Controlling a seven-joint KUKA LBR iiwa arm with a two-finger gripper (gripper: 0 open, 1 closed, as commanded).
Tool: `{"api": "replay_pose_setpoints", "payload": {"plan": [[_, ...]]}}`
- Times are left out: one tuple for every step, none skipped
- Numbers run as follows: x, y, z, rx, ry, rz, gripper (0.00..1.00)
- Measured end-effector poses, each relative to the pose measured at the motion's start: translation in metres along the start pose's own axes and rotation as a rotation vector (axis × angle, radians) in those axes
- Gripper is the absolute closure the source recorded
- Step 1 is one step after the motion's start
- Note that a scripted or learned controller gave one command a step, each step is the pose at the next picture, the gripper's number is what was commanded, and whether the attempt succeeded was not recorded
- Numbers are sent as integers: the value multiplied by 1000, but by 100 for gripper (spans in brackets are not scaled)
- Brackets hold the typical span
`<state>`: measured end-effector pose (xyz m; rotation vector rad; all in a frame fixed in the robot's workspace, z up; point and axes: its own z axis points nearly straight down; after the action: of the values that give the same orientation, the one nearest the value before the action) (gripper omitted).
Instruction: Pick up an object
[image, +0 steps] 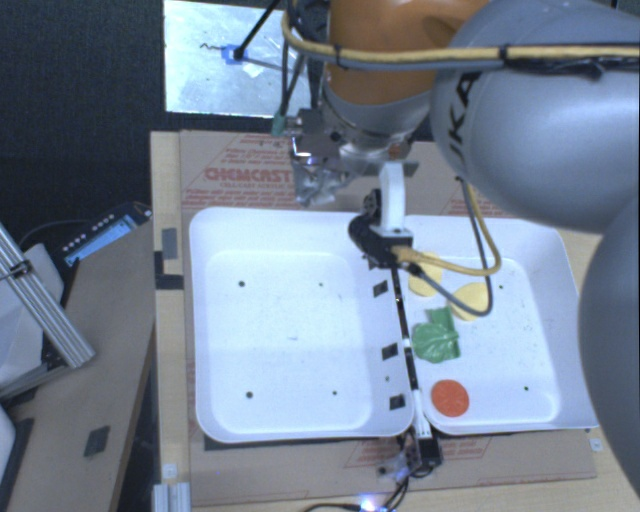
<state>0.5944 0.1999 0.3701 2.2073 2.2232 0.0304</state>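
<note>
Hovering over the left bin's (200, 232) far rim, the gripper (318, 182) carries nothing I can see; can't tell whether it's apart or together. Pick looks not yet done: yellow piece (462, 294), green piece (437, 338) and orange disc (450, 398) lie in the right bin (562, 252). Brown board (215, 150) print reads CHEMCAST.

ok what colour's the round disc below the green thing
Orange-red; the round disc shows best in the camera view.
</note>
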Motion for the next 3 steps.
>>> {"api": "replay_pose_setpoints", "payload": {"plan": [[19,-7,202,34,-12,4,100],[34,14,103,10,-4,2,100],[29,19,-9,5,-3,2,100]]}}
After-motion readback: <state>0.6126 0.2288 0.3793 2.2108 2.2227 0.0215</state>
